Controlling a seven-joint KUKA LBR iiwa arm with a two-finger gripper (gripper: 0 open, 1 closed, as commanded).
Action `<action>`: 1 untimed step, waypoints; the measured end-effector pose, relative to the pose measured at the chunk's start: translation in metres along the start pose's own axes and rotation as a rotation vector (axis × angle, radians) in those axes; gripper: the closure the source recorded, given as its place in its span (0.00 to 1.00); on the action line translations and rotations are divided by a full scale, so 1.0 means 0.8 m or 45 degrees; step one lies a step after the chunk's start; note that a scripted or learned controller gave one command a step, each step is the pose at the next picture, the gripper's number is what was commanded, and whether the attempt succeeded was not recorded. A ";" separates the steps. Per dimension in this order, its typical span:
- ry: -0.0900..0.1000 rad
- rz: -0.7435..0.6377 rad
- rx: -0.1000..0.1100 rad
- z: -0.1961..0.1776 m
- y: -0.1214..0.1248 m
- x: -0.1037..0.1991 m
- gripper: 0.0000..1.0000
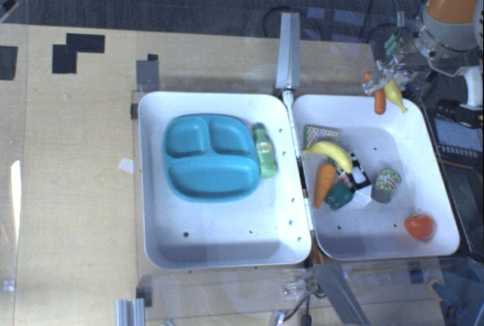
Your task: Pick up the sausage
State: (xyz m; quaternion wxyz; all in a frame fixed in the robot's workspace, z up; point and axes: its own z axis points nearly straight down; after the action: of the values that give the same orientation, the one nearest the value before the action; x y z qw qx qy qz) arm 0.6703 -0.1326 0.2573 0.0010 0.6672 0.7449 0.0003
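sausage (379, 101): small, light, likely smooth toy; hangs upright at right bin's (446, 200) far edge, pincer (386, 86) clamped on its top; mid-length grip safer.

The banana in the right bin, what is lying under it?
The banana rests across a patterned card and touches the carrot's top. Whatever lies directly beneath its curve is covered.

Glossy blue plastic tray (210, 158); matt wooden bench (76, 166).
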 end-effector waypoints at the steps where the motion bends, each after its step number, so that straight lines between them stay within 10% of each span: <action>1: -0.001 -0.052 -0.001 -0.073 -0.012 -0.019 1.00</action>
State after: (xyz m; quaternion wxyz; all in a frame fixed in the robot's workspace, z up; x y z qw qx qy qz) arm 0.6620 -0.1486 0.3155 0.0014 0.6519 0.7583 0.0001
